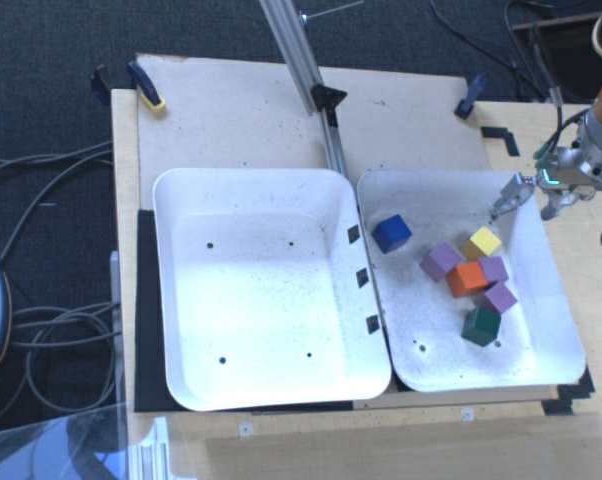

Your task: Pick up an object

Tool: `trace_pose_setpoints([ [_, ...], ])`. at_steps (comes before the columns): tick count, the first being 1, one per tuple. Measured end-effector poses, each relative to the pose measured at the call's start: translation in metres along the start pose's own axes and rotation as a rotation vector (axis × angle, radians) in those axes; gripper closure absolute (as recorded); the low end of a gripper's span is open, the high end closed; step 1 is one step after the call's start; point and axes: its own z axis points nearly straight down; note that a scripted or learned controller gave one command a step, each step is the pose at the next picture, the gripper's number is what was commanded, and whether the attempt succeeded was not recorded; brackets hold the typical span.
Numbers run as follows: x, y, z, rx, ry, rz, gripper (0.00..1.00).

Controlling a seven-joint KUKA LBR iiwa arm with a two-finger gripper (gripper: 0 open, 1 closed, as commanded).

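Fingers (pixel 527 200) look spread from where I sit, one prong slanting down-left over the upper right rim of the right bin (pixel 541 353), the other stubbier one off to its right; nothing sits between them. They hang at the bin's top right corner, above and to the right of the blocks, not touching any.

Nearest to them I log the yellow block (pixel 484 241), just below and left of the longer prong. It heads a tight cluster: orange block (pixel 468 277) at the middle, one purple block (pixel 442 260) touching its left side, a second purple block (pixel 493 268) at its right, a third purple block (pixel 499 296) just under that. Dark green block (pixel 481 325) lies at the cluster's lower end, close to the third purple one. Blue block (pixel 391 233) sits apart, to the left, near the bin's inner wall.

Behind the fingers, the wrist (pixel 579 163) comes in from the right edge, grey, with a small teal light showing.

Left bin (pixel 181 368) sits side by side with the right one on the table (pixel 231 108). Blue clamps (pixel 470 96) grip the board's far corners. A metal pole (pixel 291 38) slants across the top. Cables (pixel 41 198) trail on the dark floor at left.
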Motion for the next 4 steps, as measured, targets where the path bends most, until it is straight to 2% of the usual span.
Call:
trace_pose_setpoints([
  [1, 0.000, 0.001, -0.003, -0.003, -0.002, -0.002, 0.00],
  [3, 0.008, 0.002, 0.112, 0.000, 0.000, -0.001, 0.00],
  [4, 0.007, 0.003, 0.097, -0.008, -0.003, -0.002, 1.00],
])
